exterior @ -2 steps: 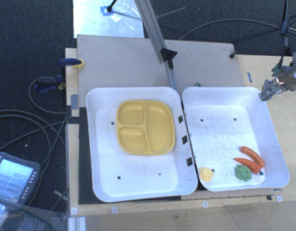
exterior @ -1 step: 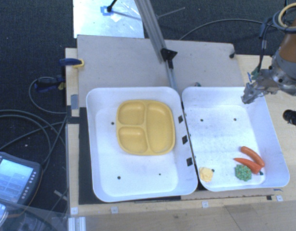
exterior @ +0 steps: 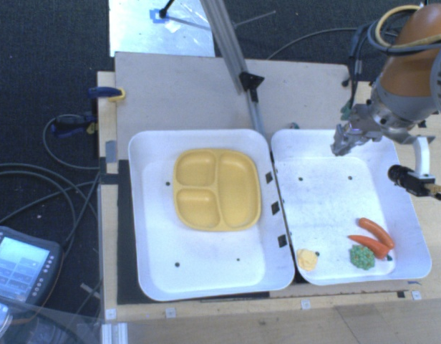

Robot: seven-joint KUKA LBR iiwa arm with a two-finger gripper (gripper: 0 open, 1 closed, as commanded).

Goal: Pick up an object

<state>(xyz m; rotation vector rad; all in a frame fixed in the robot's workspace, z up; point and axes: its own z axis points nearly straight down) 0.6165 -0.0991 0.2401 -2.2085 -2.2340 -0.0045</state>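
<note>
At the near left corner a pendant (exterior: 20, 267) with a lit screen lies on the dark carpet (exterior: 41, 63), with grey cables (exterior: 59, 192) looping beside it. The wooden bench (exterior: 185, 84) carries two white bins side by side. In the right bin (exterior: 324, 199), along its near edge, sit a small yellow piece (exterior: 307, 259), a green broccoli (exterior: 361, 257) and two orange carrots (exterior: 373, 239); the carrots lie touching each other, the broccoli just beside them, the yellow piece a little apart to the left. The left bin (exterior: 152, 213) holds a yellow tray (exterior: 217, 189) with three compartments. Black clips (exterior: 275, 208) sit along the seam between the bins. Farther back, the gripper (exterior: 343, 143) hangs over the far edge of the right bin, well apart from the food; whether its fingers are apart or together cannot be told. Above it the arm (exterior: 414, 63) shows its orange band. On the bench's far left edge are a blue clamp (exterior: 106, 92) and, beyond the bench, a metal pole (exterior: 224, 31) slanting across and a pale floor panel (exterior: 152, 13).
</note>
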